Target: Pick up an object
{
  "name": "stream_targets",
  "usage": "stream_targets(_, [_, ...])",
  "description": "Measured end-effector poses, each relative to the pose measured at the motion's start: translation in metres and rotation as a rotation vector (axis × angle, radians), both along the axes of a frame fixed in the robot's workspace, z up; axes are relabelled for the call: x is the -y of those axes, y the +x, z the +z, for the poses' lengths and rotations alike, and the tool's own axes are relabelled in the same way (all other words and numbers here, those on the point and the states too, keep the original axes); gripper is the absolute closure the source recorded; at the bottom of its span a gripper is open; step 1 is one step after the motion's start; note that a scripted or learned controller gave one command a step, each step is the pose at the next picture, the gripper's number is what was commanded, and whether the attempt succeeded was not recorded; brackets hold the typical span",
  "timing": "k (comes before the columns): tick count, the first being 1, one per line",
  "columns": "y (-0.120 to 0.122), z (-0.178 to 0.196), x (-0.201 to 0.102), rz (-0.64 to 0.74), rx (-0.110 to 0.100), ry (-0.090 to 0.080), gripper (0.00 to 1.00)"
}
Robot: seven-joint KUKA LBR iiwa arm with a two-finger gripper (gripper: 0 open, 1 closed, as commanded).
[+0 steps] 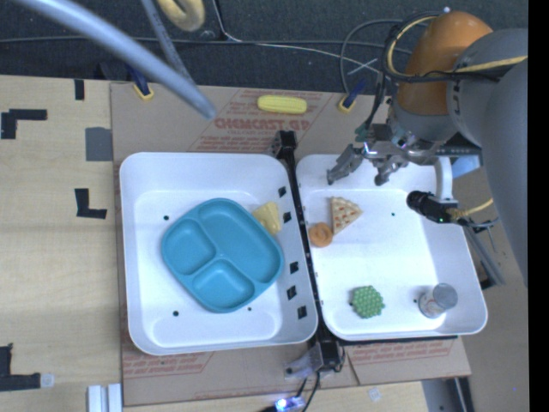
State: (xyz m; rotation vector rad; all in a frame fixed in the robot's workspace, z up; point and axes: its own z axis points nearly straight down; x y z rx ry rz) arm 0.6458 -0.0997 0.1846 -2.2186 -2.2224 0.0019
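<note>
The right bin [446, 230] holds a tan waffle-like wedge [344, 212], a small orange round piece [320, 234], a green bumpy ball [367, 301] and a grey metal cylinder [437, 299]. My gripper [360, 169] hangs over the back edge of the right bin, its two fingers spread apart with nothing between them. It is above and slightly right of the wedge. The left bin [146, 187] holds a blue divided tray [221, 254] and a pale yellow piece [268, 217] at the tray's back right corner.
A yellow banana-like object [281, 105] lies on the cardboard behind the bins. A black divider [296, 221] runs between the bins. Cables loop behind the arm at the back right. A grey pole [111, 41] crosses the upper left.
</note>
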Motion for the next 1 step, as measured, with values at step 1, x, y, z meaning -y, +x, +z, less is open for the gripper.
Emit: stream_targets(1, [0.0049,-0.0455,-0.0044,0.001,-0.002,-0.001,0.00])
